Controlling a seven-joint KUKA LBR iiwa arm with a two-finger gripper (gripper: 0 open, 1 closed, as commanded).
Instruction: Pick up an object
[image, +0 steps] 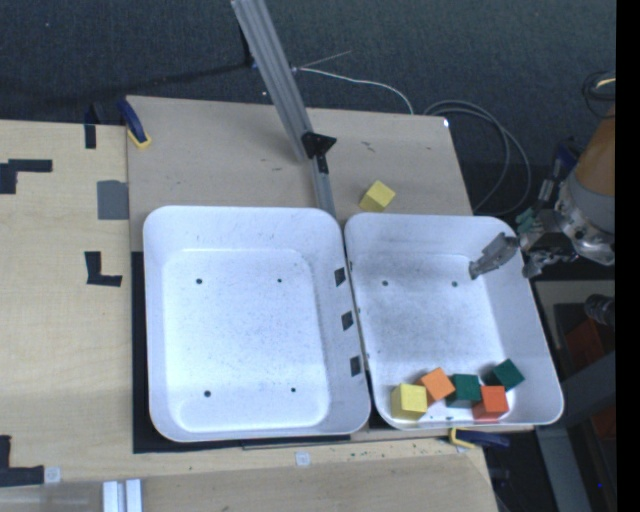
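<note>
Several small blocks lie clustered in the front right corner of the right bin (420, 300): a yellow one (410, 400), an orange one (437, 382), a green one (466, 388), a red-orange one (493, 401) and a dark green one (508, 374). My gripper (504, 266) hangs over the right bin's far right edge, well behind the cluster. It is open, one grey finger (490, 256) reaching over the bin floor, and nothing sits between the fingers.
The left bin (240, 320) stands beside the right one. Another yellow block (377, 196) rests on the bench behind the bins. A grey metal bar (285, 90) slants down from the top to the bins' shared back corner. Cables trail at the back right.
</note>
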